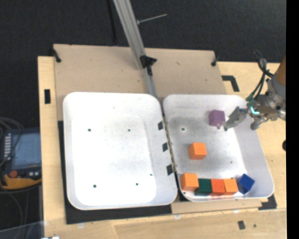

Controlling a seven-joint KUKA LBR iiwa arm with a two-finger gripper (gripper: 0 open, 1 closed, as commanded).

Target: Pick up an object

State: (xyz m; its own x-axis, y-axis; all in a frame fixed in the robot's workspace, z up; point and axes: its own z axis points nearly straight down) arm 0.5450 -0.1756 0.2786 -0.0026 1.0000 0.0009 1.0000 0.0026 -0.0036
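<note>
End effector (243,117) at right of frame, over upper right edge of right bin (254,148), fingers spread, gripping nothing. Purple block (217,117) just left of it. Orange cube (198,151) mid-bin. Along bottom edge: orange, green, orange, orange, blue blocks (217,185).

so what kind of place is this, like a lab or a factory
Most likely a robotics lab test bench: two shallow white bins on a plywood board, small coloured blocks for grasp trials, and a robot gripper reaching in beside a purple block.
</note>
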